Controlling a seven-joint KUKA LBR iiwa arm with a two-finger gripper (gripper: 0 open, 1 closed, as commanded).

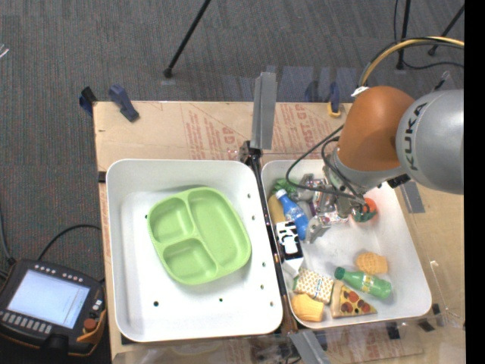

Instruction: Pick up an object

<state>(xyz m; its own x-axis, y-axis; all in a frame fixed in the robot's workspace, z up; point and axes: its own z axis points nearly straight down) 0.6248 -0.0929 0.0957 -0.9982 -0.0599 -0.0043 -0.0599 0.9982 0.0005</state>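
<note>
Pizza slice [351, 302] at near rim; gripper [331, 217] over blue bottle [292, 211], grip state unclear.

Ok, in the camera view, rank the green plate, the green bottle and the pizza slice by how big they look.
1. green plate, by far the largest.
2. green bottle.
3. pizza slice.
The last two look close in size, so that order is unsure.
</note>
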